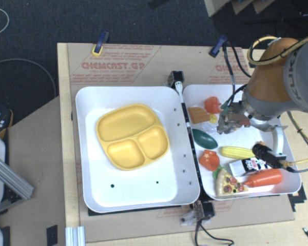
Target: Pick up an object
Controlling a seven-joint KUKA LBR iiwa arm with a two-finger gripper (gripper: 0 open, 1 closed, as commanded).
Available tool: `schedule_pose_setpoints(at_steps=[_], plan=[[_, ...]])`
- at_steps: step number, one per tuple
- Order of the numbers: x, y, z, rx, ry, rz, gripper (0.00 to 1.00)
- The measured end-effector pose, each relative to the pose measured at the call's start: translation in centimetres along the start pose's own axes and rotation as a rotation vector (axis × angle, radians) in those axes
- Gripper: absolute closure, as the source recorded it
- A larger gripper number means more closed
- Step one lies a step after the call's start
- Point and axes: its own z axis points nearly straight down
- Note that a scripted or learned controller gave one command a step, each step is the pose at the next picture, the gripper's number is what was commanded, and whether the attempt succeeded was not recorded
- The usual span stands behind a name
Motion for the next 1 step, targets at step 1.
schedule_pose_setpoints(at_steps=[1], plan=[[-0.38,0.49,-6.35,-0.003,-0.001,-0.001,1.0]])
